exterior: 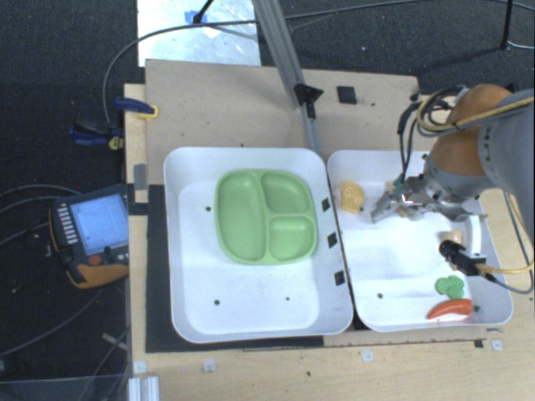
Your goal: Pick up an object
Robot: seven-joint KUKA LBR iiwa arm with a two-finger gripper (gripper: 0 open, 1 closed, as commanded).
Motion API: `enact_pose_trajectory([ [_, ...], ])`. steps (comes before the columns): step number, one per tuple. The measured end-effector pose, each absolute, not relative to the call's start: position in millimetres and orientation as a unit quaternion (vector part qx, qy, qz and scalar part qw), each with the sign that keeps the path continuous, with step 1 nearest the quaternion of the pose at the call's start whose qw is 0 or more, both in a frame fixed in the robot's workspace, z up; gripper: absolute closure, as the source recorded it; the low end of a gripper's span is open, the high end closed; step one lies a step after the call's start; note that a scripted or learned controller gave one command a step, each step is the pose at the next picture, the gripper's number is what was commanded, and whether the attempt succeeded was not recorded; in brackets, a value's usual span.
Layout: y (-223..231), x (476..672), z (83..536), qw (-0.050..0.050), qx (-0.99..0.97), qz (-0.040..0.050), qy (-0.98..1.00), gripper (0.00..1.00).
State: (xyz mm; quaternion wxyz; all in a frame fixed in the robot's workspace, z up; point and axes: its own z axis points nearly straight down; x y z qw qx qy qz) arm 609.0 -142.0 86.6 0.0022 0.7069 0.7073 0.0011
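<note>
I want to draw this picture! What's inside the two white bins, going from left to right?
Green divided plate → yellow lumpy toy → claw → orange-red toy, with a green leafy toy right above it, so those two share a spot.

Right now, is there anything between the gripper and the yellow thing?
No. In the camera view, only bare white bin floor separates the gripper from the yellow object to its left.
</note>
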Motion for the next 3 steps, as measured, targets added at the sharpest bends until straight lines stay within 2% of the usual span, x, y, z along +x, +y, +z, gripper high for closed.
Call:
enact_pose_trajectory([
  [1,-141,611.2,100,0.004,0.707,0.0040,0.708,1.00],
  [3,-132,605.8,210,0.002,0.705,0.0018,0.709,1.00],
])
